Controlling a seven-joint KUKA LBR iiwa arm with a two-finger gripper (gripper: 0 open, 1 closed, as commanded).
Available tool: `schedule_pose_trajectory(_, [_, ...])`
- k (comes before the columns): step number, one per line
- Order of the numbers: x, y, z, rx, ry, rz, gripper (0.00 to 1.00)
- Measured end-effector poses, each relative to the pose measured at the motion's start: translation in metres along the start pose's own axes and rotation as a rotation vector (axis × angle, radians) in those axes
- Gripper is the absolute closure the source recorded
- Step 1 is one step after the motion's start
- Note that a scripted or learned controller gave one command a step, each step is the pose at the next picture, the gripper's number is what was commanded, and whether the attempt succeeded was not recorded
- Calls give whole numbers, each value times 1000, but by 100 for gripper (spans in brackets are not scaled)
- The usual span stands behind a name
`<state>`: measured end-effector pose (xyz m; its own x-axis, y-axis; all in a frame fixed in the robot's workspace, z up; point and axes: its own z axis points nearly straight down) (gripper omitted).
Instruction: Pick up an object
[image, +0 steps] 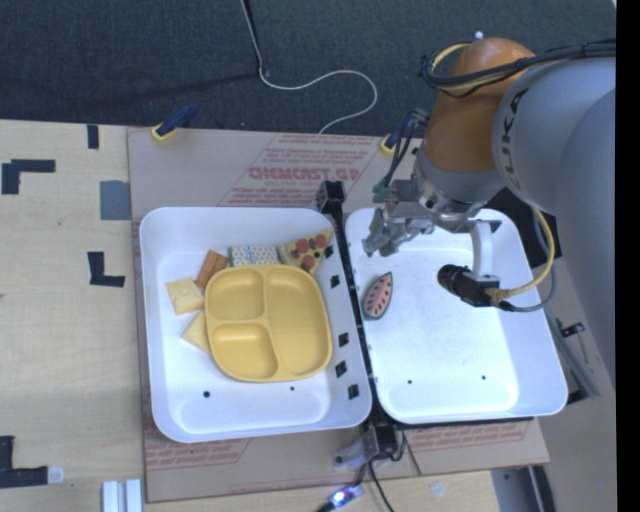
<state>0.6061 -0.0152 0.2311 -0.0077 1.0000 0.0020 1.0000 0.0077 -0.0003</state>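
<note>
We are hovering the gripper (383, 240) over the right bin's (500, 385) upper left corner | we are seeing nothing between its fingers; whether they are spread or closed we cannot tell | brown leaf-shaped object (377, 296) is lying just below it, near the divider | yellow sectioned plate (268, 322) is sitting in left bin (170, 400)

A pale wooden benchtop (60, 330) marked with dark grey angular shapes (27, 173) is seen on the left, and a brown cardboard sheet with red printing (290, 170) is laid over it. Beyond the bench, dark grey carpeted floor (130, 50) is crossed by a thin white cable (330, 80).
</note>
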Motion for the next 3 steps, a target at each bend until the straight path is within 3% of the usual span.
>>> schedule_pose_trajectory(1, [63,-1,-2,1,0,-1,100])
schedule_pose_trajectory(2, [99,-6,18,4,-2,3,100])
schedule_pose_trajectory(3, [99,-1,-3,0,-1,6,100])
